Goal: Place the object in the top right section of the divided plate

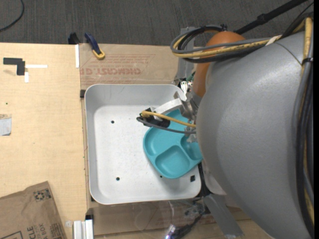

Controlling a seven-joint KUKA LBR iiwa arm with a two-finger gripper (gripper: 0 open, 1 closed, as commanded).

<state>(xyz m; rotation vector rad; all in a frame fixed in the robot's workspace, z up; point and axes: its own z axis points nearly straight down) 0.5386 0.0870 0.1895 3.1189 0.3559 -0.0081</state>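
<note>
Over the right side of a shallow white bin [99,133] on the desk [40,133], we see the grey arm [259,133] reaching in from the right, its orange band [219,39] showing near the top of the frame. The claw [185,102] sits low at the bin's upper right corner, just above the far edge of the teal divided plate [172,156]. We cannot tell whether the claw is open or closed, nor whether it carries the object, since the arm's bulk hides that part. The plate lies flat inside the bin against its right wall, its right portion covered by the arm. Beyond the bin, a blue and yellow clamp [94,46] rests at the edge of a cardboard sheet [124,66], and a torn cardboard piece [30,213] lies at the desk's lower left.
</note>
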